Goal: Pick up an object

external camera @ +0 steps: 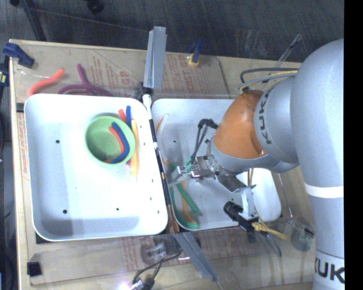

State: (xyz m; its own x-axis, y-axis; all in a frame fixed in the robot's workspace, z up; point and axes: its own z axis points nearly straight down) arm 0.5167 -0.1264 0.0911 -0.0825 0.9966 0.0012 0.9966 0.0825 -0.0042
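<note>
Progress on the pick looks partial at best: my gripper [180,173] is down inside the right bin [187,110], low against its left wall, but I see nothing lifted, so as far as I can judge the grasp and the lift are both left to do. Whether the gripper is spread or pressed together I cannot tell; from above, the metal parts and cables at my wrist blur into one cluster, and no object shows plainly between them. Just below the gripper, along the bin's left edge, lie some long green strips [187,205], curved and running down toward the near corner; they are the nearest candidates and may be touching the gripper's tip, though I cannot be sure of contact. A thin orange piece [160,123] lies near the upper left corner of the same bin, well apart from the gripper. My orange band and grey arm cover much of the bin's right half, so whatever lies beneath them is hidden. The left bin [48,162] holds a green bowl [103,141] in its upper middle, with red and blue curved strips resting across its right side and a yellow stick [134,150] just beside it, leaning along the rim. Outside the bins, on the counter [109,62] at the far left, a red strip [45,82] and a purple cord [85,88] lie loose.
</note>
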